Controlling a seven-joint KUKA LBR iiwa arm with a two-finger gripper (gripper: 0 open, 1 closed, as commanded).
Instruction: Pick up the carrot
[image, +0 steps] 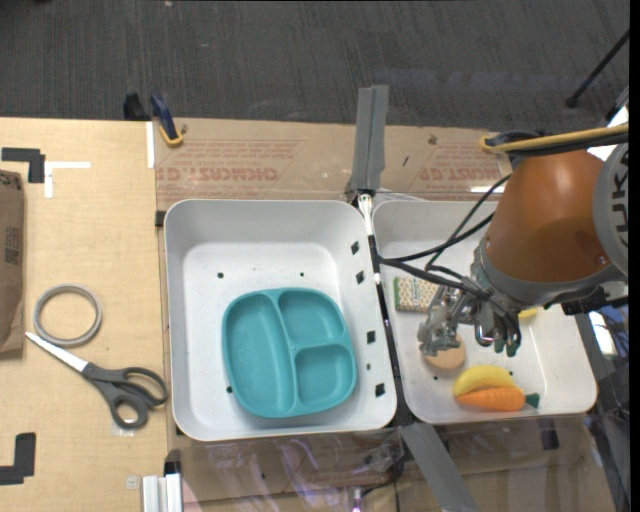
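- From the overhead camera, I am hanging my metal 2-finger pincer (468, 330) over the right shallow white plastic bin (570, 395); I cannot tell how it is set.
- The small orange toy carrot (491, 399) is lying near the bin's front wall, touching a yellow banana-shaped toy (484, 378), just ahead of my pincer.
- I am judging this as the approach step: next I need to shift toward the front wall and descend onto the carrot.
- Room is looking tight: the front wall, the banana and a round tan piece (444, 357) are crowding it.
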